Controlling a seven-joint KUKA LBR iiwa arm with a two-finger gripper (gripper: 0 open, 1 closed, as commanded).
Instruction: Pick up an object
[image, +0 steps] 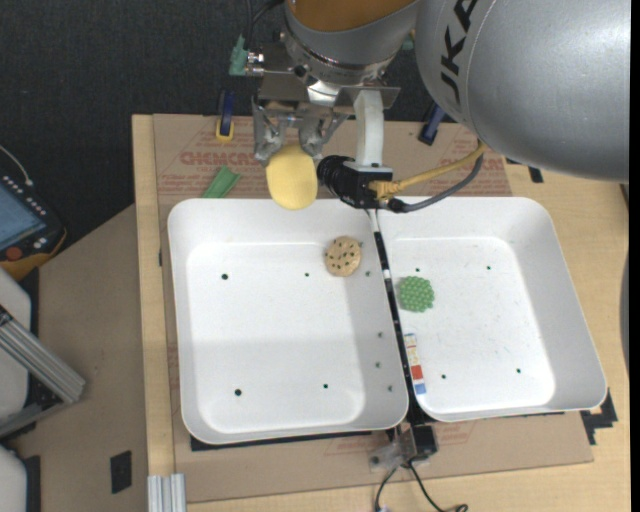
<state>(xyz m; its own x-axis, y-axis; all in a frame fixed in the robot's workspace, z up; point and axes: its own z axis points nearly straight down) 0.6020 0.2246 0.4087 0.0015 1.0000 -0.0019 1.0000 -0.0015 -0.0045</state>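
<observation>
Two white bins sit side by side on a cardboard-covered bench. The gripper (290, 150), above the left bin's (200, 330) far rim, has its fingers closed around a yellow lemon-shaped object (291, 180). A chocolate-chip cookie (342, 256) lies in the left bin; a green bumpy ball (415, 293) rests in the right bin (540, 300).

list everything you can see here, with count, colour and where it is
bins: 2, white, side by side on the bench
cookie: 1, tan with dark spots, left bin, near its far right corner
green ball: 1, green, bumpy, right bin, near its left wall
yellow object: 1, pale yellow, rounded, between the gripper's fingers above the left bin's far rim
green piece: 1, green, on the cardboard beyond the left bin
cardboard sheet: 1, brown, under the bins
arm: 1, grey, upper right
gripper: 1, metal, holding the yellow object
</observation>
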